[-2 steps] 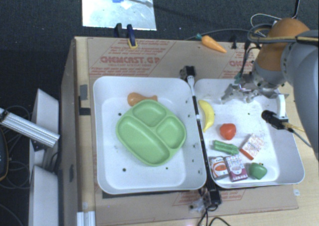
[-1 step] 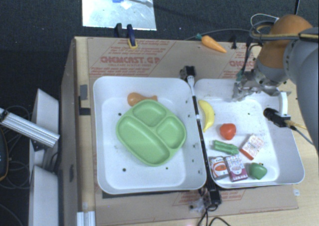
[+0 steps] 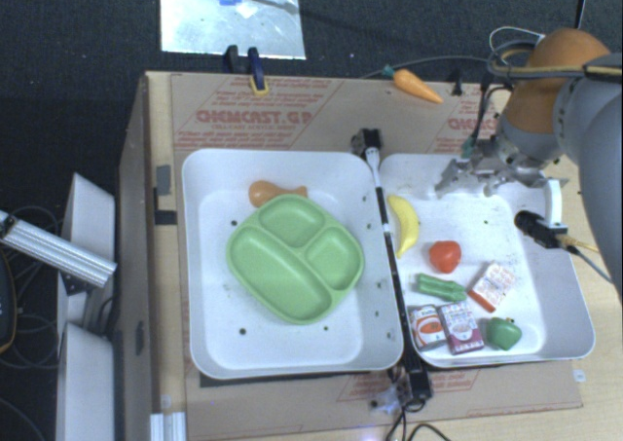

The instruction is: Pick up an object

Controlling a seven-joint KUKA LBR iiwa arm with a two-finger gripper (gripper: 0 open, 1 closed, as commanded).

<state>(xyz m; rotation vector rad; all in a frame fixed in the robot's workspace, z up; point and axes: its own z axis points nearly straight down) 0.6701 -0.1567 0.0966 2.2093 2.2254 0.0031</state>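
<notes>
Gripper (image 3: 474,179) hangs over the right bin's (image 3: 569,308) back edge with fingers splayed and nothing between them, wrist bent downward from the right. Banana (image 3: 405,223) and tomato (image 3: 445,255) lie nearby below.

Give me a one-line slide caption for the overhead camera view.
KUKA arm's gripper hovers over the right bin above banana and tomato.

two white bins (image 3: 209,235), one green plate (image 3: 295,256), two cartons (image 3: 445,326).

Robotics lab: white bins (image 3: 195,264) on a cardboard-topped bench (image 3: 292,113), loose cables (image 3: 506,45).
</notes>
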